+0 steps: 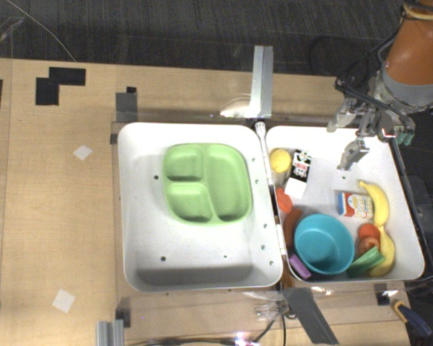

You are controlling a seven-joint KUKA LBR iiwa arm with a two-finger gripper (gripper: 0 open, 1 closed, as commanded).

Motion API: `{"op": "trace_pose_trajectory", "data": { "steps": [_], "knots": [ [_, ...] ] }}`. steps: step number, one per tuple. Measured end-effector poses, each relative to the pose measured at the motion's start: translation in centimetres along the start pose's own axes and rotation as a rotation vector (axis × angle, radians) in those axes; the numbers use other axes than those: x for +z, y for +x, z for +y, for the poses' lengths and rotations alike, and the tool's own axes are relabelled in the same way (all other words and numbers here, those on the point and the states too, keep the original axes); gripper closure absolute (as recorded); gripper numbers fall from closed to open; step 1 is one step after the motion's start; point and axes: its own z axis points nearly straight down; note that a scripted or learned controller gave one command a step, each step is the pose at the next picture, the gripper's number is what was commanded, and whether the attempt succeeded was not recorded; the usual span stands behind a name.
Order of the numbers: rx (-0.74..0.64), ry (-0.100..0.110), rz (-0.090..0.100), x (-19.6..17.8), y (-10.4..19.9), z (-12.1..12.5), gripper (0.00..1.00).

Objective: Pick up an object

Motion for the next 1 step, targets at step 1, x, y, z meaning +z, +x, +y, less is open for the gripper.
{"op": "trace_pose_trajectory", "data": {
  "steps": [1],
  "knots": [
    [-0.209,0.001,-0.002,13.06,6.4,-0.95,0.0]
  ]
}}
